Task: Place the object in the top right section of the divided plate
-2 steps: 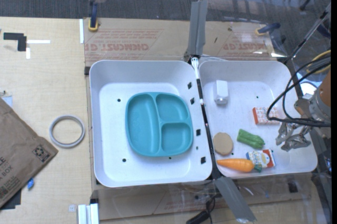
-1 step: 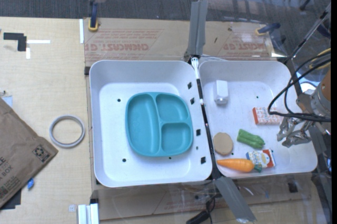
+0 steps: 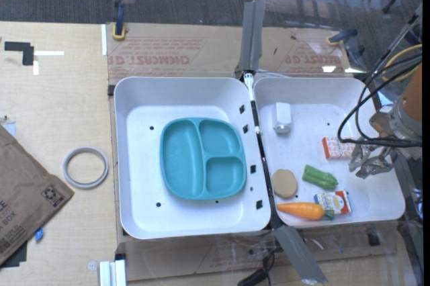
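Note:
A teal divided plate [image 3: 201, 158] lies in the middle of the left bin [image 3: 134, 144], with nothing in its three sections. The right bin [image 3: 316, 98] holds a white block [image 3: 283, 117], a red and white carton [image 3: 336, 148], a green pepper [image 3: 319, 176], a tan round cookie [image 3: 285, 183], a carrot [image 3: 300, 210] and a small juice carton [image 3: 335, 203]. My gripper [image 3: 369, 166] hangs over the right side of the right bin, just right of the red and white carton. It is open, with nothing between its fingers.
A raised divider [image 3: 254, 123] separates the two bins. Black cables [image 3: 376, 86] loop above the wrist at the right. On the bench to the left lie a tape ring [image 3: 85, 166] and a cardboard box [image 3: 23, 201].

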{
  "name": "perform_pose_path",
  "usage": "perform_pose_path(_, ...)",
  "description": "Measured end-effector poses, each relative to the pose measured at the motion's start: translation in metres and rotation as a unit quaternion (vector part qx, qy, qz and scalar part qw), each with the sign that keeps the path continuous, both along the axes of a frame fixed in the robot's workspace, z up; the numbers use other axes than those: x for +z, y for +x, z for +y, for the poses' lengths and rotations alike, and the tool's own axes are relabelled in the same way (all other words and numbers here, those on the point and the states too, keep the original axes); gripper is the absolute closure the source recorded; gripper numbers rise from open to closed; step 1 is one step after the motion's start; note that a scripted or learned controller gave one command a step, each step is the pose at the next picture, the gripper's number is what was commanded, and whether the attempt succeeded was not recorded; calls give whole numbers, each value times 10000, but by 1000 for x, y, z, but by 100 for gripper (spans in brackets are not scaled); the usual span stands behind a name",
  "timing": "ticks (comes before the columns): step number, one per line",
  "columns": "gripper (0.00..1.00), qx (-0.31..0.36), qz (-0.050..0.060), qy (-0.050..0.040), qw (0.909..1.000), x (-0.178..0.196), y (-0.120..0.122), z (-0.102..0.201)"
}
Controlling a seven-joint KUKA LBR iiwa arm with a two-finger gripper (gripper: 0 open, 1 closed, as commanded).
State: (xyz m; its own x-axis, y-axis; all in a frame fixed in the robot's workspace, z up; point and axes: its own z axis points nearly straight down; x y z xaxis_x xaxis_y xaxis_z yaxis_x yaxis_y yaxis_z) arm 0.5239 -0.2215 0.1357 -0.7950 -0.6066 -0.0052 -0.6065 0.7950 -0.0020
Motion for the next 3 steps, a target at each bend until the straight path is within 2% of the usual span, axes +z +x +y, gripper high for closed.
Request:
perform_pose_path(1, 100, -562, 2, 4, 9984, 68, -15, 1)
perform_pose_path(2, 100, 195, 16, 2, 9998, 58, -35, 1)
perform_pose_path(3, 100, 1386, 19, 0, 9903, 28, -30, 42)
